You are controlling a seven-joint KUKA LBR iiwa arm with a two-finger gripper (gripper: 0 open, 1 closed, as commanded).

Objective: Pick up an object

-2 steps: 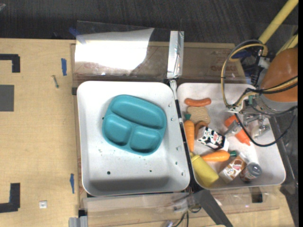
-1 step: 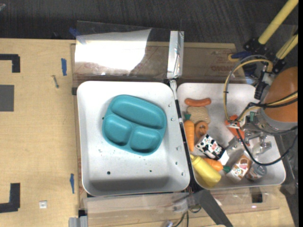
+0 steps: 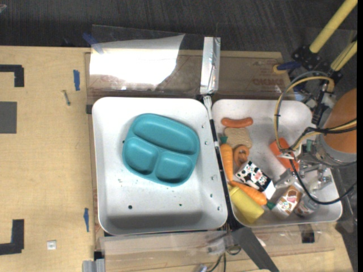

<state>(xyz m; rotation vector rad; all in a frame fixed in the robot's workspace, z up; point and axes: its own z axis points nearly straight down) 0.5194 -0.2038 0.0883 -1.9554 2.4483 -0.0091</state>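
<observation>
Toy food [image 3: 249, 177] is heaped in the right bin [image 3: 261, 107], beside the gripper [image 3: 299, 181] at its near right. Whether anything is gripped cannot be told; crowded neighbours could be nudged, spoiling the pick

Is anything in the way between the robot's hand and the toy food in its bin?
Nothing visible blocks it. The hand hangs low over the right bin, close to the black-and-white carton and the carrot. The toys lie crowded together, touching each other.
</observation>
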